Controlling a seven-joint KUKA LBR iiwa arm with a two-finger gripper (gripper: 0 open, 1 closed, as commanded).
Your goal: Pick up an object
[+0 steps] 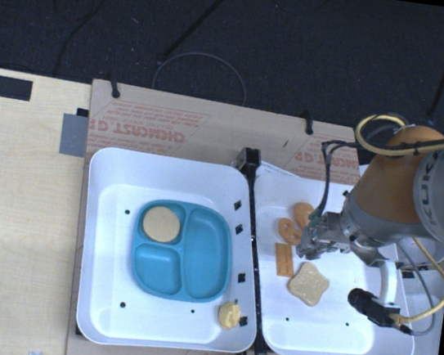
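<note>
While your arm reaches in from the right, its gripper [311, 245] sits low over the right bin [346, 340], and you cannot tell how its tool is set. Count four food pieces there: one slice of bread [308, 284] just below the gripper, one orange stick [282, 259] beside it, and two orange pieces [295, 222] next to the gripper. Your left bin [113, 189] holds one blue divided tray [185, 260] carrying one round cracker [160, 224], plus one yellow lump [229, 314] outside the tray.

Orange pieces [296, 222] partly behind tool [314, 242]
</note>
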